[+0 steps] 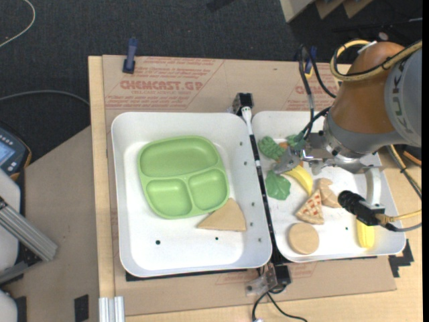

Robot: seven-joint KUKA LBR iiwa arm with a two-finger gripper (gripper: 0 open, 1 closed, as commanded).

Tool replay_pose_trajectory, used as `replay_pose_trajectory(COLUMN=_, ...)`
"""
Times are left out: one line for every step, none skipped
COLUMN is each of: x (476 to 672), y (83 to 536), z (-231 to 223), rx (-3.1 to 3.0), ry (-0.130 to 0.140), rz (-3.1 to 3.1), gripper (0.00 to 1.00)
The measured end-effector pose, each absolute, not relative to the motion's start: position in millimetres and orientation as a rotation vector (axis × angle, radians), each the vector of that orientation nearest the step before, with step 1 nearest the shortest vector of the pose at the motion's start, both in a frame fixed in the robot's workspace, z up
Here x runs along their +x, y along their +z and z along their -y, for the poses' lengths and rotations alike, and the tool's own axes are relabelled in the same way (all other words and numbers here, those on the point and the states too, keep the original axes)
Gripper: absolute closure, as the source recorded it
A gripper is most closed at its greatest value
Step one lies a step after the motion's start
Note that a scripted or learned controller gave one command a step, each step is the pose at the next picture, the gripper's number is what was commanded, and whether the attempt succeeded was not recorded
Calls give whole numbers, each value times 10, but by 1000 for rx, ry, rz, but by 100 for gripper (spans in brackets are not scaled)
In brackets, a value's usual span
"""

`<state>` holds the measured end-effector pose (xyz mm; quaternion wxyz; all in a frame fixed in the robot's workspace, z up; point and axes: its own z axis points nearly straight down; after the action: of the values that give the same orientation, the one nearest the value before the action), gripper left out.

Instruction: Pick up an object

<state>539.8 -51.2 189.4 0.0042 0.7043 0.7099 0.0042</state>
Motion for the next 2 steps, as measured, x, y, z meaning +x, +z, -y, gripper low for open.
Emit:
replay_pose_trajectory(x=5006, y=841, z=940, rx=2223, ry=3, rz=-2214, gripper=0)
replay_pose_trajectory(x=5017, y=975, z=934, rx=2218, ry=2, rz=-2213, gripper=100)
